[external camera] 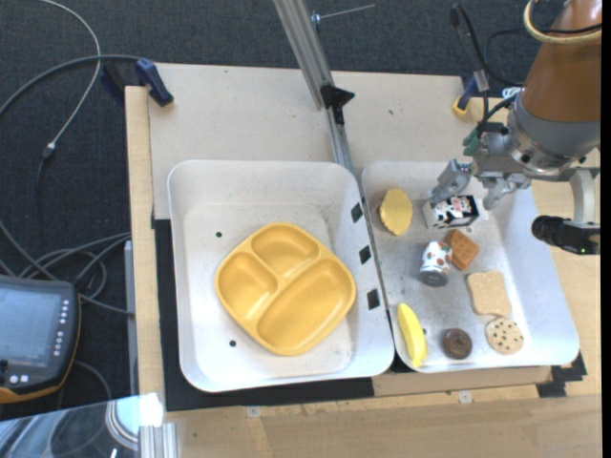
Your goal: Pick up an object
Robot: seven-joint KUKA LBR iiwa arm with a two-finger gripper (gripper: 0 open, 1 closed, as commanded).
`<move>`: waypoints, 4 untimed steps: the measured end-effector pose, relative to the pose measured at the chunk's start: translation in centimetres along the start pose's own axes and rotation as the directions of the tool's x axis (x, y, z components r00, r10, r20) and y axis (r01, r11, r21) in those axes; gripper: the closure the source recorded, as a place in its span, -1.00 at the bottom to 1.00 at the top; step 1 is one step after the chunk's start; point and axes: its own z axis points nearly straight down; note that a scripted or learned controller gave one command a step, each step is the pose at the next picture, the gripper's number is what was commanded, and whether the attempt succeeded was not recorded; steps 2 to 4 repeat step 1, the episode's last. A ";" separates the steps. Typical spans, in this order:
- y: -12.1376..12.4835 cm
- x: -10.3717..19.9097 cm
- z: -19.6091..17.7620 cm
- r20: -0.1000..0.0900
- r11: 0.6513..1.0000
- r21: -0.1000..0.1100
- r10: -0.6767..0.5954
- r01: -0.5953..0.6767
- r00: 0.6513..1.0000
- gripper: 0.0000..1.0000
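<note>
Black-and-white carton (455, 211) is sitting between the end effector's (468, 187) spread fingers in the right bin (544, 284). Its print is proving too small to read.

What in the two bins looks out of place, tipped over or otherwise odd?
Little stands out. The small cup in the right bin seems to lie on its side, not upright. The yellow plate sits at an angle in the left bin. Nothing looks spilled or broken.
</note>
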 end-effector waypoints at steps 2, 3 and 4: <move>-2.9 -6.3 0.0 0.002 1.000 0.003 0.007 -0.007 1.000 -1.00; -2.9 -6.3 0.0 0.002 1.000 0.003 0.007 -0.007 1.000 -1.00; -2.9 -6.3 0.0 0.002 1.000 0.003 0.007 -0.007 1.000 -1.00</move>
